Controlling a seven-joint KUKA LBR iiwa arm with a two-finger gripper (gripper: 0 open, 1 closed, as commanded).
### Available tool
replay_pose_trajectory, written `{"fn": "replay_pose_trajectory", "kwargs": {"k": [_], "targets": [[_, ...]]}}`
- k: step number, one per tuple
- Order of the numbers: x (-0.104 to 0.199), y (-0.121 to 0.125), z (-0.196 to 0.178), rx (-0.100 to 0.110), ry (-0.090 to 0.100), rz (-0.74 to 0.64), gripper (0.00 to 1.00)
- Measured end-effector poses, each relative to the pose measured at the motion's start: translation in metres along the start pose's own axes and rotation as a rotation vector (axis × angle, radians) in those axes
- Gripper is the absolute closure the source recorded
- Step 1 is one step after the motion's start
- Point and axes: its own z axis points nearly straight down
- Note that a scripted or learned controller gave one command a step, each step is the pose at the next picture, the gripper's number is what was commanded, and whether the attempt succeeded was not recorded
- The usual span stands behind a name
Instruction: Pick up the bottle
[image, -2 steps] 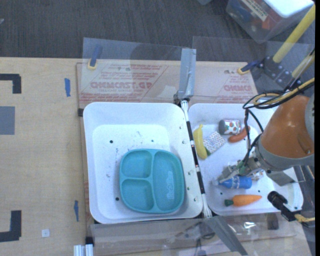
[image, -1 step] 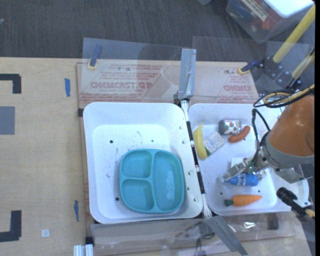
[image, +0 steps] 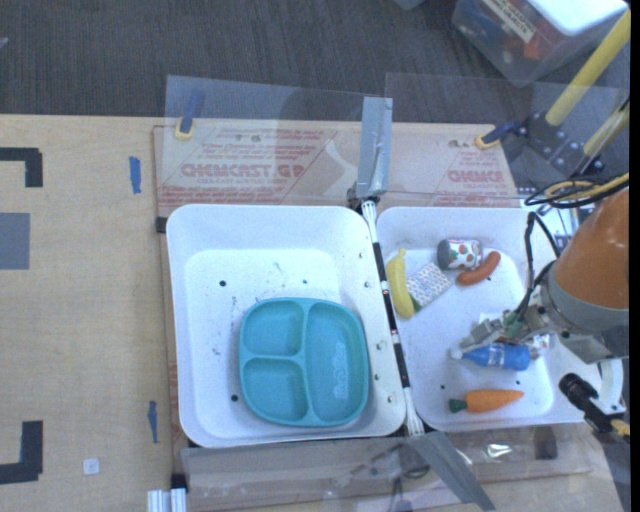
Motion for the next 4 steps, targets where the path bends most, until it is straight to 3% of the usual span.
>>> {"fn": "replay_pose_trajectory", "kwargs": {"k": [1,2,3,4], "targets": [[0.007,-0.001,0.0,0.001,-0.015,-0.029,0.0],[0.008,0.002,0.0,-0.006,-0.014,0.164,0.0],[0.005,-0.001,0.0,0.003,-0.012,-0.032,0.0],[0.019,0.001,0.0,0.003,-0.023,-0.028,0.0]]}}
